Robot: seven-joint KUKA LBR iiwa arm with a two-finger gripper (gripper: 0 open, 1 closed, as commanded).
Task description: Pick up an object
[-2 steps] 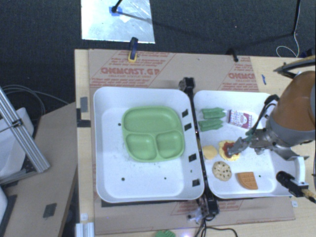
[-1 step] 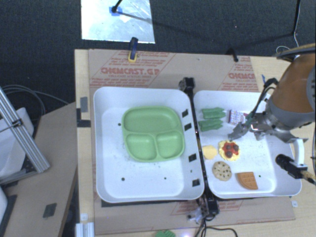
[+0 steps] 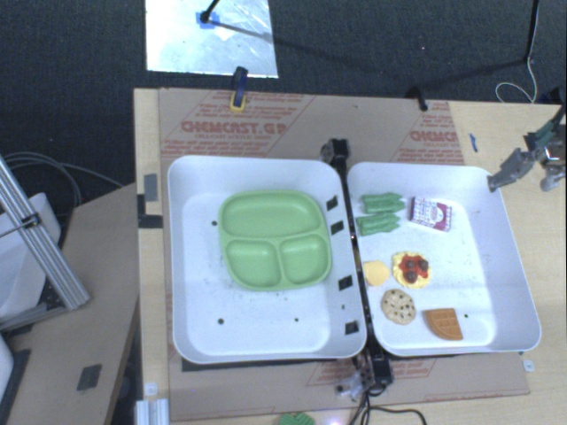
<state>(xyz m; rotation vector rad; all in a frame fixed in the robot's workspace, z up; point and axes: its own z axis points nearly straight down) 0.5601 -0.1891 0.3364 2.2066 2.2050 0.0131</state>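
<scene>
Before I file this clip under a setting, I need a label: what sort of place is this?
Most likely a robotics lab bench for pick-up trials, not a kitchen. Two white bins sit on taped-down cardboard, toy food like the cookie fills one, and a gripper reaches in among loose cables.

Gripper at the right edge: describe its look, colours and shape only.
The gripper is small, grey and metallic-looking, with slim fingers tapering toward the right bin's corner. Behind it sits a blockier grey part with darker patches and a hint of teal on top. It is too small and blurred to read any markings or cables.
</scene>
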